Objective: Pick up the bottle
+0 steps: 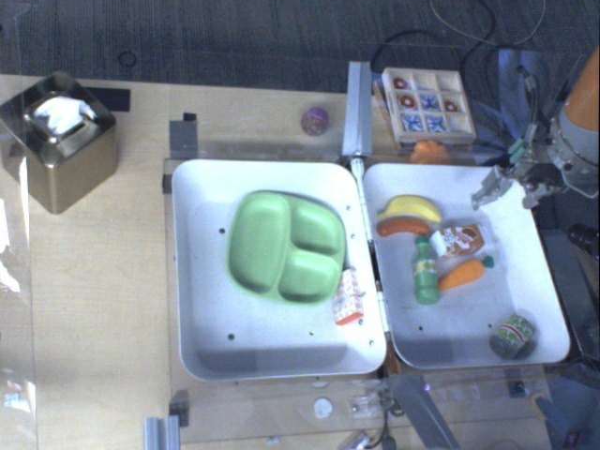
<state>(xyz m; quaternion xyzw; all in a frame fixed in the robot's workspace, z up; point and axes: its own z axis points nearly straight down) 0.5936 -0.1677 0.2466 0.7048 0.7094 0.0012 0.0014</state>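
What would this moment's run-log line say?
phase: approach | gripper: above right bin far corner, holding nothing | bottle: lying in right bin beside carrot, ungrasped

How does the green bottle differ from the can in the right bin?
The green bottle is slim, bright green with a white label, and lies in the right bin among crowded food items, touching the carrot. The can is squat, dark green and patterned, and sits alone near the bin's front right corner. The bottle is longer; the can looks wider. Both are apart from the gripper.
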